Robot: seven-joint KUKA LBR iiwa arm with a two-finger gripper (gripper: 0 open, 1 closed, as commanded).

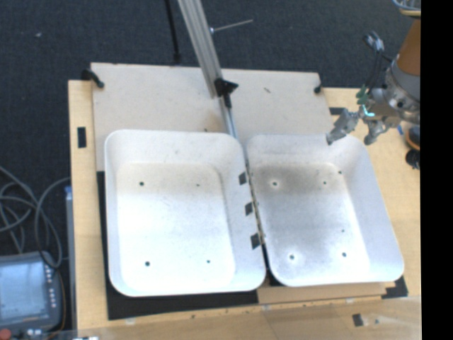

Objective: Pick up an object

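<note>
Gripper (356, 128) sits over the far-right corner of the right bin (375, 211), fingers spread, nothing between them. No object visible in either bin — left bin (127, 211) likewise — so no bearing from the fingers to a target can be given.

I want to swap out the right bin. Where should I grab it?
Take the right bin by its rim on the near-right side, coming from the view's right: its left edge butts against the left bin, and the gripper hangs over its far corner.
</note>
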